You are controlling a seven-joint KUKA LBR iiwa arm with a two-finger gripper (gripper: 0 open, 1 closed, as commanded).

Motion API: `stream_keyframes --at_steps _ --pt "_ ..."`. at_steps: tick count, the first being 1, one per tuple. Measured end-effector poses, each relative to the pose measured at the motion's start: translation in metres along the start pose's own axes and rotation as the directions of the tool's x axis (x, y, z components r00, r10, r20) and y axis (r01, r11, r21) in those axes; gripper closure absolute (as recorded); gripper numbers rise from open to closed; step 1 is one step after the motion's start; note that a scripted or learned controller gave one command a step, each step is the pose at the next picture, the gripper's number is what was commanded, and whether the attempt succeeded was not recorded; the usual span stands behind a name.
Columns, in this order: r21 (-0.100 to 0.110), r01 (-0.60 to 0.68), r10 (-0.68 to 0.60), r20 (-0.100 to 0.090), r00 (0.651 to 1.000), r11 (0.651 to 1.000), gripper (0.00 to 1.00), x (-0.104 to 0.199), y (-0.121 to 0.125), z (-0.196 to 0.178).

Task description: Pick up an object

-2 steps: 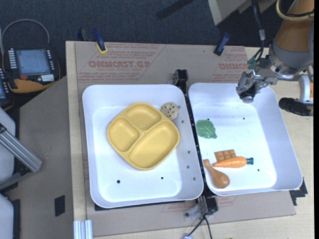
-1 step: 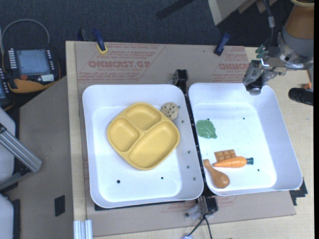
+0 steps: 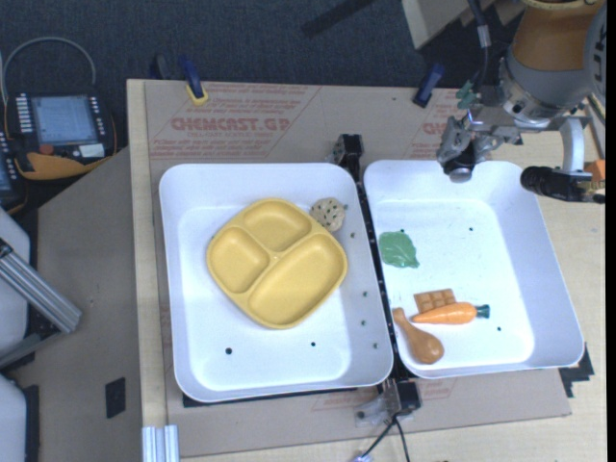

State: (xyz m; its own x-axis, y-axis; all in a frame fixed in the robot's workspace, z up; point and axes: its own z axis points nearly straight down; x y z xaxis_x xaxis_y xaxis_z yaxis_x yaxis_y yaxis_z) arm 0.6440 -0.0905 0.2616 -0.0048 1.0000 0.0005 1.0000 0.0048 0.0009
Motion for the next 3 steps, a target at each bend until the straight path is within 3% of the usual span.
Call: stream_keyframes --at_steps 3 --pt "0.0 -0.001 0.001 0.0 1.0 1.0 1.0 0.151 -0.012 0.004"
